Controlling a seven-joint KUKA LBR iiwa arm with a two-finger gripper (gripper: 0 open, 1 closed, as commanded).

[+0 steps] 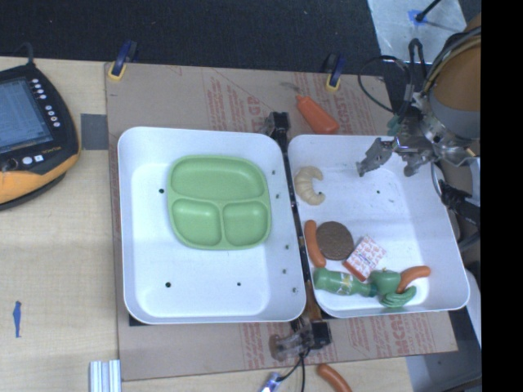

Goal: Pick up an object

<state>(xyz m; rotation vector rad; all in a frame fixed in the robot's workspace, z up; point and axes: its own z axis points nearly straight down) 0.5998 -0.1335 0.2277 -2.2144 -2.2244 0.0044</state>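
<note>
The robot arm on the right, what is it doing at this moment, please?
The arm reaches over the right bin, and its gripper hangs open above the bin's bare far end, holding nothing. The toy food lies apart from it: a croissant, a brown cookie, a sausage, a green bottle. The left bin holds a green divided plate. Nothing is picked up yet.

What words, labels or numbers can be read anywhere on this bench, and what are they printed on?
No text here can be read.
Cardboard sheet under the white bins: rows of faint red print, too blurred to read.
Small red and white packet in the right bin: pattern or print, too small to read.
Green bottle: label, too small to read.
Orange handheld control pad: lit screen and buttons, nothing legible.
</note>
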